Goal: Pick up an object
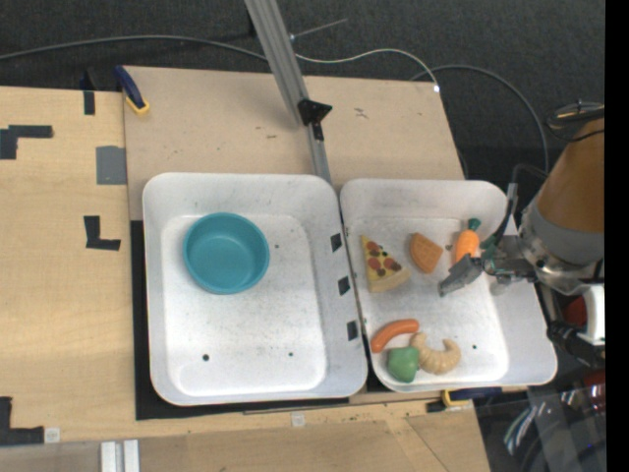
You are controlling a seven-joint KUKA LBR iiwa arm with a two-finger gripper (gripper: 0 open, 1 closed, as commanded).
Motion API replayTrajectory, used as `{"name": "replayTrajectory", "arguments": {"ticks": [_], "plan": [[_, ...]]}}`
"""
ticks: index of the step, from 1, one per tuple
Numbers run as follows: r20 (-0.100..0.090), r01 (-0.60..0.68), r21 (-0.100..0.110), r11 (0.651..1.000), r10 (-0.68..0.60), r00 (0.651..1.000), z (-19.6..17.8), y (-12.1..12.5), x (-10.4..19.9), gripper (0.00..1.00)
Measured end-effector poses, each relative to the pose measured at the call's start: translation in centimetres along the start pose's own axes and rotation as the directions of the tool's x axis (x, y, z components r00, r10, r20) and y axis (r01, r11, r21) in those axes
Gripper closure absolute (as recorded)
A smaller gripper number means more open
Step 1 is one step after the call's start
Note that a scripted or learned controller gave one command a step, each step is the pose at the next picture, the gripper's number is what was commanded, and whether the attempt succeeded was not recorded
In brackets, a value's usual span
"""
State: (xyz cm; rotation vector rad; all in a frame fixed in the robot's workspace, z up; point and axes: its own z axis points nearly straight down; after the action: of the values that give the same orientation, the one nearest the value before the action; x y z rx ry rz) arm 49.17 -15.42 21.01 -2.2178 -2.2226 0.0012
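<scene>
We are seeing the round green plastic toy (402,364) nearest; at its one o'clock the gripper (460,278) is hovering, fingers' spacing untellable, best lowered squarely over the orange plastic carrot (466,244).

We see open floor mid-right bin (491,313); carrot (466,241) and pizza slice (382,263) crowd the top, croissant (438,354) below.

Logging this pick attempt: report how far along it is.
Done: the two-finger gripper is over the right white bin, beside the orange toy carrot. In hand: nothing seen between its fingers. Left: grasp and lift; pizza slice toy and teal bowl lie untouched.
</scene>
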Motion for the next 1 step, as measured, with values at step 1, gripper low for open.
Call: {"name": "replayTrajectory", "arguments": {"ticks": [1], "plan": [[0.000, 0.000, 0.000, 1.000, 0.000, 1.000, 0.00, -0.01, -0.02, 0.00]]}}
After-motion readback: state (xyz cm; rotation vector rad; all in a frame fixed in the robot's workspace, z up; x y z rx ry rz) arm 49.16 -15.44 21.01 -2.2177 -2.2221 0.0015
